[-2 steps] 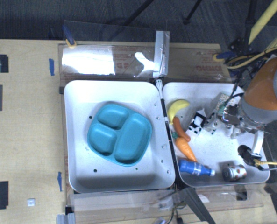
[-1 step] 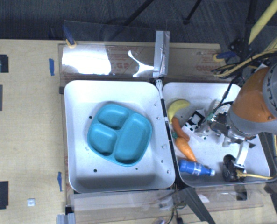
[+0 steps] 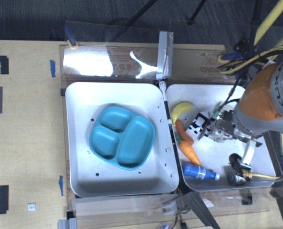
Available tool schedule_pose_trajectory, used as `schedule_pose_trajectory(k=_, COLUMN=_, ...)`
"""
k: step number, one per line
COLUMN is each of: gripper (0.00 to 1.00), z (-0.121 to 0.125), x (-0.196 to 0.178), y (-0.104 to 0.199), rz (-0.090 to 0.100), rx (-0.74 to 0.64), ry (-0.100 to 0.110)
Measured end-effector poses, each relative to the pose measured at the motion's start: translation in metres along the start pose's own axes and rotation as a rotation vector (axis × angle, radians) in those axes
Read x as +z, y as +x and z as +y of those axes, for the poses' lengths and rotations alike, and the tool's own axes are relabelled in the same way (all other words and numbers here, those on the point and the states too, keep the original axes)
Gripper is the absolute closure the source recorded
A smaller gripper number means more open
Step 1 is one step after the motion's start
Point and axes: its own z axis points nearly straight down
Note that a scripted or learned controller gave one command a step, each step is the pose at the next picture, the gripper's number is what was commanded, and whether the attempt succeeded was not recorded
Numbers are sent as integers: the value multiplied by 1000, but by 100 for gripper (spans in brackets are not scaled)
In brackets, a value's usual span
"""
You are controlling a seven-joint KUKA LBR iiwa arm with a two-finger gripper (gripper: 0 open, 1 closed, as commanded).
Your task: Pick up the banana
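Risk: claw (image 3: 202,122) (open or closed, can't tell) hangs just beside the banana (image 3: 182,109), and a carrot (image 3: 184,131) crowding the banana could get grabbed instead.

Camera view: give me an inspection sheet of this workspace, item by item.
Surface: left bin and right bin, white, side by side.
Job's things: banana in the right bin's far left corner, not lifted.
Clutter: blue divided tray in the left bin; two carrots and a blue bottle in the right bin.
Grippers: end effector low over the right bin, just right of the banana.
Cables: yellow and black cables behind the right bin.
Surroundings: wooden bench with black tape marks.
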Motion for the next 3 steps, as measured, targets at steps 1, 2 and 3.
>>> schedule_pose_trajectory(k=1, gripper=100, z=8, x=-115, y=-46, rz=-17, rx=6, ry=72)
schedule_pose_trajectory(k=2, gripper=100, z=20, x=-185, y=-101, rz=-12, rx=-171, ry=71)
schedule_pose_trajectory(k=3, gripper=100, z=69, x=-246, y=-69, rz=-3, rx=-453, ry=69)
